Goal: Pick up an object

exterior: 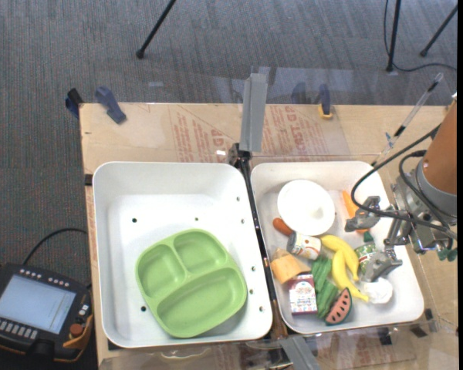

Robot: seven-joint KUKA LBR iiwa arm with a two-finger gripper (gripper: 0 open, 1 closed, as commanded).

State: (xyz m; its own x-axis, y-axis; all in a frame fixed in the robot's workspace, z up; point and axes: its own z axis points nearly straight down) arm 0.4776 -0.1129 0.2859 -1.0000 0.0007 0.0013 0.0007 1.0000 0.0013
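My gripper (372, 244) hangs over the right side of the right bin (405, 308), its two fingers (360, 221) spread apart, so it is open. A small green can-like item (365, 253) lies under the gap between the fingers, and I cannot tell whether they touch it. Just left of the gripper lies a yellow banana (340, 258). A white lump (378, 292) sits below the lower finger. Further left are a white round plate (305, 206), a small bottle (304, 245), an orange block (286, 268), a red carton (302, 295) and a watermelon slice (338, 306).
The left bin (116, 206) holds a green divided plate (191, 282). An orange carrot piece (349, 204) lies by the white plate, and a green vegetable (322, 276) beside the banana. A grey post (253, 114) stands behind the bins. A teach pendant (35, 307) sits at the lower left.
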